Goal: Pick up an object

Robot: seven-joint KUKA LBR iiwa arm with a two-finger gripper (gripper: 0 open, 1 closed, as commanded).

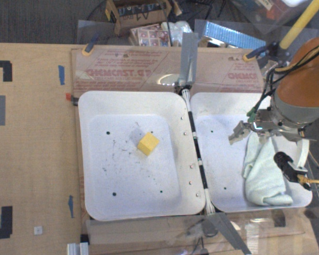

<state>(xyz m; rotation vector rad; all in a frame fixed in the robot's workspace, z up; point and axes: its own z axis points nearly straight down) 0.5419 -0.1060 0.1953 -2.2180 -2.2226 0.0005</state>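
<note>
A small yellow block [148, 144] lies near the middle of the left bin [95, 195]. A crumpled white cloth [265, 177] lies along the right side of the right bin [218, 158]. My gripper [249, 132] hangs over the right bin, just above the cloth's upper end. The cloth's top edge runs up under the gripper, and I cannot see whether they touch. The arm's grey and orange wrist [300, 89] covers the bin's far right corner.
A ridge [194, 147] divides the two bins. Cardboard panels [127, 70] stand behind the bins, with boxes and clutter beyond them. A wooden bench top [32, 142] extends to the left.
</note>
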